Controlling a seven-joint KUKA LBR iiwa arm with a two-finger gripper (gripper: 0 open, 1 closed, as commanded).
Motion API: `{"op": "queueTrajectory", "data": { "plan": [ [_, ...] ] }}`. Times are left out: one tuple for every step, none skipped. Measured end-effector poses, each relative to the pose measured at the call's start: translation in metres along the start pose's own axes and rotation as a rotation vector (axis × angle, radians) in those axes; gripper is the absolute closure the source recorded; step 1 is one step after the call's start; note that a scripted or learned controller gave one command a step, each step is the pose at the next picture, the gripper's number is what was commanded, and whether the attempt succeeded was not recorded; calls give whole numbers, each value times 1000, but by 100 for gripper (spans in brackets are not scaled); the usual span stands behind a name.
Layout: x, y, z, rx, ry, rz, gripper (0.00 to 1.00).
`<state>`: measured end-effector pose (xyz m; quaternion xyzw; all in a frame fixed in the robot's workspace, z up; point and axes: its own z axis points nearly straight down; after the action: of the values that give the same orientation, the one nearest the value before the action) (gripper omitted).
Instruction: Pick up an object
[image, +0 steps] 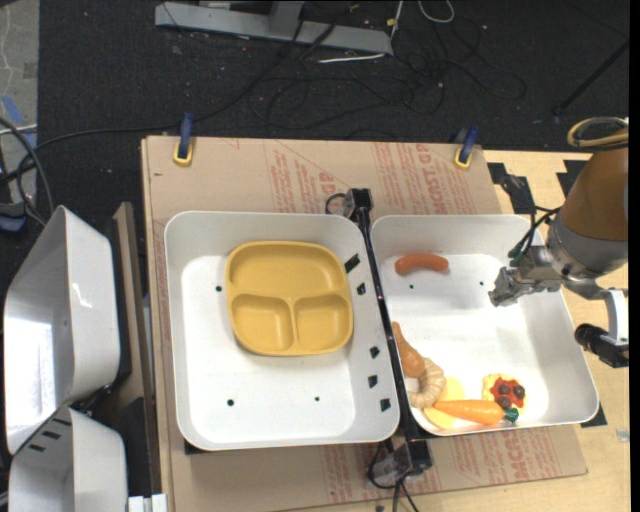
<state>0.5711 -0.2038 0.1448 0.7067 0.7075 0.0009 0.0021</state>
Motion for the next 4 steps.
{"op": "queueTrajectory", "data": {
  "plan": [
    [1, 3, -64, -2, -1, -2, 100],
    [1, 4, -87, 2, 0, -2, 100],
    [52, 10, -77, 4, 3, -6, 100],
    [104, 23, -70, 4, 1, -4, 100]
  ]
}}
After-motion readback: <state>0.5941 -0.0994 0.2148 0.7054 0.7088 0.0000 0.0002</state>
